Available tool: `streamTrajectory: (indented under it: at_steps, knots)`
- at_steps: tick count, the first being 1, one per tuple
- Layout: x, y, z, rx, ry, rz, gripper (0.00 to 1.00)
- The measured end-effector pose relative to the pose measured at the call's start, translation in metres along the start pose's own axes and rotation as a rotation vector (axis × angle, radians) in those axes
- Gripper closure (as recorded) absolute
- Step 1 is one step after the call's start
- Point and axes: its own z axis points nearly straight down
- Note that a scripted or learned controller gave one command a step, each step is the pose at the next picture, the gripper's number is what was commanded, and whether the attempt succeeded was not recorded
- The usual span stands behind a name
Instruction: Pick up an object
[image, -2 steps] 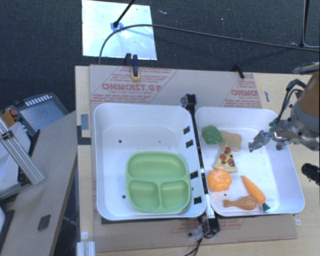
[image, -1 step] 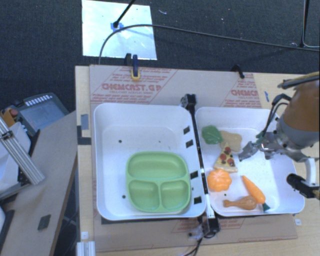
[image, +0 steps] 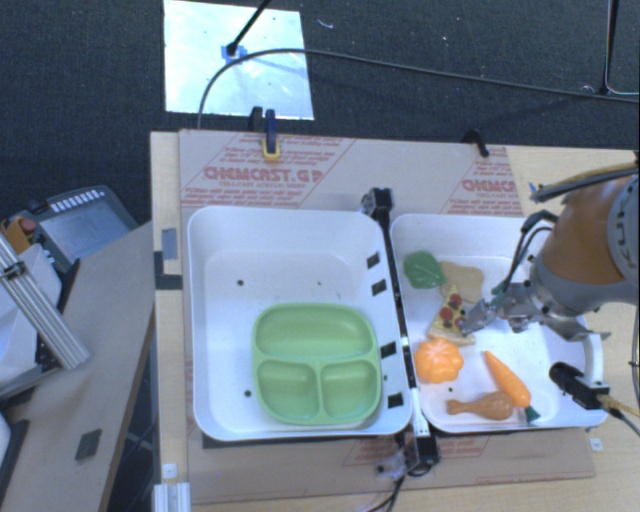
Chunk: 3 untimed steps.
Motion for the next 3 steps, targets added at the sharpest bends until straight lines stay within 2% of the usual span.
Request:
streamTrajectory:
  at_steps: [1, 2, 3]
  knots:
    - [0.0, 0.003, 0.012, -0.006, 0.002, -0.002, 0.0]
    - [0.0, 0.004, 0.0, -0.011, 0.001, -0.003, 1.0]
    - [-0.001, 0.007, -0.064, -0.01, -0.003, -0.003, 1.0]
